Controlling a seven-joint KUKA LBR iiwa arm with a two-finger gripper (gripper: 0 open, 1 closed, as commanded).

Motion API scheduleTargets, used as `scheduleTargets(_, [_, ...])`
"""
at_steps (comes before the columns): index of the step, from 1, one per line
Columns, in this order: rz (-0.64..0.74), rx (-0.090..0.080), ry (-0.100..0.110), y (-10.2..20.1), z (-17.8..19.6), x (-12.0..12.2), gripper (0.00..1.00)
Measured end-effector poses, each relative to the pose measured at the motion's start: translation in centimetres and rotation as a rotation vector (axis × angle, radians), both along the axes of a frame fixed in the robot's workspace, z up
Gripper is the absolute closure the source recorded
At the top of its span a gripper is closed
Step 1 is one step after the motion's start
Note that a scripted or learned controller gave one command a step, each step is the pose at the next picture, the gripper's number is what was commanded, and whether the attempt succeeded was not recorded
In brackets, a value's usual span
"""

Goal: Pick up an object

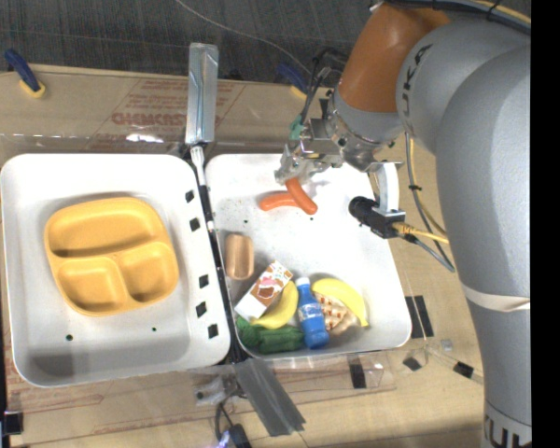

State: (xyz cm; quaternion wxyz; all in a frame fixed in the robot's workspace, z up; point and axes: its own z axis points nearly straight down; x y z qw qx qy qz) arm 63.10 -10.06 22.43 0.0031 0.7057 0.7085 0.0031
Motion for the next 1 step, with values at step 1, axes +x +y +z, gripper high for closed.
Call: scheduleTargets(1, [-0.255, 0.002, 0.016, 6.51, -0.12, -1.57, 1.00])
